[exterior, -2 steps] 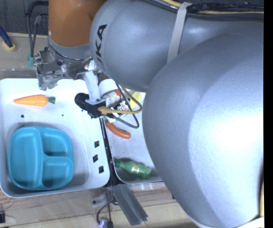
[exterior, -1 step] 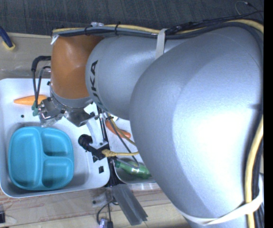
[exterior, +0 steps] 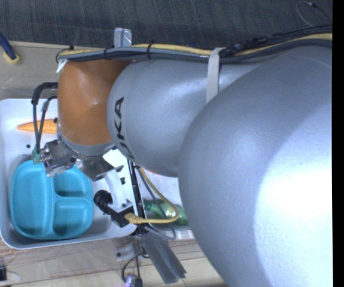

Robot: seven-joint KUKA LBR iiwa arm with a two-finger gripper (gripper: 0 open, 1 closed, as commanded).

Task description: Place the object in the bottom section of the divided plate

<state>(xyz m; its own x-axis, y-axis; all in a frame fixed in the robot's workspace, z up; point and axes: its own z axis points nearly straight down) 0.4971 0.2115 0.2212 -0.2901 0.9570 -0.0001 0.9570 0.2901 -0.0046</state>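
Carrot (exterior: pixel 37 125) lies in the upper left of the white bin (exterior: pixel 4 109), partly hidden behind the arm (exterior: pixel 177 118), just above the blue divided plate (exterior: pixel 49 205) at the lower left. The claw (exterior: pixel 55 160) hangs over the plate's upper edge; whether it grips anything cannot be told.

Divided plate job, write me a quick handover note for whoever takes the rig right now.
Pincer: over the top edge of the blue divided plate, fingers hidden by the wrist, so its state and any hold cannot be told.
Plate: in the left white bin; its visible sections hold nothing.
Orange carrot-like object: lying in the same bin, above the plate.
Green item: partly seen under the arm, to the right.
Done: nothing placed.
Left: get the object into the bottom section.
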